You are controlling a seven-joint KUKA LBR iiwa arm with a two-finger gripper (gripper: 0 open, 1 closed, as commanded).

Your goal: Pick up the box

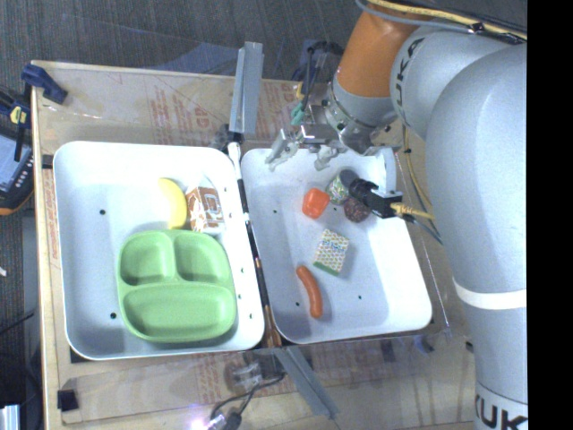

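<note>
The small patterned cardboard box (331, 252) lies flat near the middle of the right white plastic bin (407, 307) — an orange sausage-shaped toy (311, 291) just below-left of it, a small orange-red block (314, 203) above it. The metal two-finger gripper (300, 148) hangs over the bin's far edge, well apart from the box, fingers spread and holding nothing

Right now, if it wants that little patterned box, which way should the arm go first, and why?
Probably toward the camera and down. The gripper sits at the far edge of the right bin, while the box lies apart from it mid-bin, between the orange piece and the sausage.
</note>
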